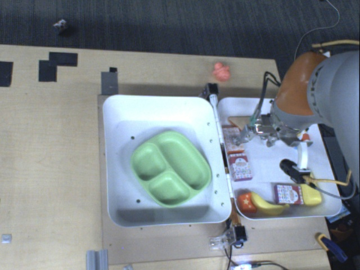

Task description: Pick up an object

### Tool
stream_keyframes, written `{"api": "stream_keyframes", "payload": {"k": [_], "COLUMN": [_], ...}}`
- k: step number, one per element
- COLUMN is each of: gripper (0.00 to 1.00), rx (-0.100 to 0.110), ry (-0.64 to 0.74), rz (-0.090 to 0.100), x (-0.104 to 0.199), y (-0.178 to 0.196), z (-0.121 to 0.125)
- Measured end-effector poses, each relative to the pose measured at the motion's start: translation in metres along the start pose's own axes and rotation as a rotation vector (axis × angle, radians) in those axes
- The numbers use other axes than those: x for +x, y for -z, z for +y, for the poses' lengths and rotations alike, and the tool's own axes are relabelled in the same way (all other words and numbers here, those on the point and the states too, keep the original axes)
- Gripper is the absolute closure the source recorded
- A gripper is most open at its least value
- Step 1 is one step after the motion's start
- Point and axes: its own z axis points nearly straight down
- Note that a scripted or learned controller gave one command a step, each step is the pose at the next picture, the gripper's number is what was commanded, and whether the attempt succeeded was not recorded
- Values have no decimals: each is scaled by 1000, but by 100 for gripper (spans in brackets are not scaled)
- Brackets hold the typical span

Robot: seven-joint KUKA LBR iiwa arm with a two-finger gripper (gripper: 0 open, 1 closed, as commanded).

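My gripper (265,133) hangs low over the upper middle of the right bin (332,198), under the grey arm with its orange band. Just left of it lie a red-and-white packet (230,135) and a tan wedge (239,121). A second red-and-white carton (239,166) lies below those. Along the bin's near wall sit a red tomato-like fruit (245,202), a banana (269,205), a small red box (286,193) and a yellow item (311,196). A white pen-like stick with orange ends (304,152) lies to the gripper's right. Nothing can be seen between the gripper's tips.
The left bin (118,207) holds a green divided plate (170,167) at its middle. A pink lump (221,71) rests on the bench beyond the bins. The ridge where the two bins meet (220,151) runs close to the gripper's left.
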Motion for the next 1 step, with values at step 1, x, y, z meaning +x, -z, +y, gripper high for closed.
{"api": "stream_keyframes", "payload": {"k": [1], "gripper": [0], "rx": [-5], "ry": [-1], "rz": [-2], "x": [-7], "y": [-8], "z": [-110]}}
